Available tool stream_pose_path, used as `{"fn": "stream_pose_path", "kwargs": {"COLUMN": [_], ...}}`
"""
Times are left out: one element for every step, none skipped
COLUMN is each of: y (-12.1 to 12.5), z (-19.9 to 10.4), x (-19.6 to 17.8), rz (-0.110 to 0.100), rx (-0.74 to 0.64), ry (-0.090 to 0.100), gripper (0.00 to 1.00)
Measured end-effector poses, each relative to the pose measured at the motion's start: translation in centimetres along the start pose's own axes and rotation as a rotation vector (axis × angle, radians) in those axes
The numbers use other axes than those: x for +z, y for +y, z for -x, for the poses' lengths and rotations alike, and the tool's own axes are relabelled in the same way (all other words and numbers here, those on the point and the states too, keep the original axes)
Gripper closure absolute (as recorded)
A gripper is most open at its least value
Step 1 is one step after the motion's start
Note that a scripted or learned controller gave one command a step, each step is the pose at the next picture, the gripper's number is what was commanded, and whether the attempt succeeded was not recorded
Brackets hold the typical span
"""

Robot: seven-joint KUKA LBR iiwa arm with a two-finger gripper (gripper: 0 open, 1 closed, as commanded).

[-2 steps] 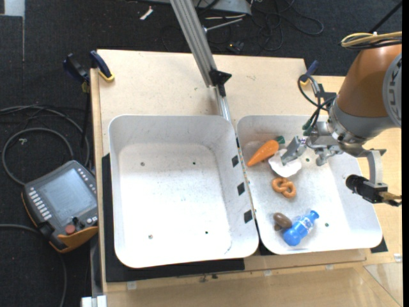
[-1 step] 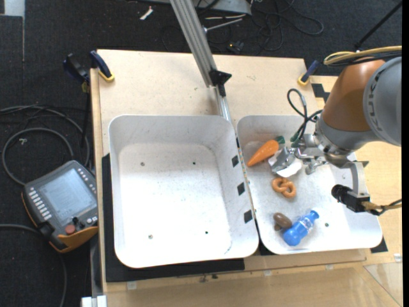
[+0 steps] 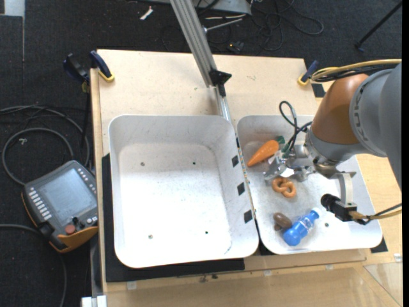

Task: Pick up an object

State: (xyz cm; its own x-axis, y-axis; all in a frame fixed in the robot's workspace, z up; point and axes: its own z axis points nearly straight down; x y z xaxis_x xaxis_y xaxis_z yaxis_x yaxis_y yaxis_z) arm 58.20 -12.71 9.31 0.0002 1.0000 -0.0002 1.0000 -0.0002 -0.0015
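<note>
The objects lay in the right bin (image 3: 374, 235), in its left half. Nearest the camera was a blue bottle (image 3: 299, 228), lying tilted, with a small brown lump (image 3: 282, 220) touching its left end. Beyond these sat an orange pretzel-shaped ring (image 3: 284, 187), and farther still a toy carrot (image 3: 263, 153) near the bin's left wall. The hand (image 3: 281, 170) hung between the carrot and the ring, just above the ring; whether it was wide or narrow could not be told, nor whether it held anything. The left bin (image 3: 169, 190) sat beside it on the surface (image 3: 160, 82).
</note>
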Motion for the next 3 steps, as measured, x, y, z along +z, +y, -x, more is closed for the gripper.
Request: {"fn": "stream_pose_path", "kwargs": {"y": [0.1,-0.1,-0.5], "z": [0.0,0.3,1.2], "x": [-1.2,-5.5,-11.2], "rz": [0.003,0.005,0.008], "rx": [0.001,0.001,0.001], "ry": [0.000,-0.001,-0.002], "gripper": [1.00,1.00,1.00]}}
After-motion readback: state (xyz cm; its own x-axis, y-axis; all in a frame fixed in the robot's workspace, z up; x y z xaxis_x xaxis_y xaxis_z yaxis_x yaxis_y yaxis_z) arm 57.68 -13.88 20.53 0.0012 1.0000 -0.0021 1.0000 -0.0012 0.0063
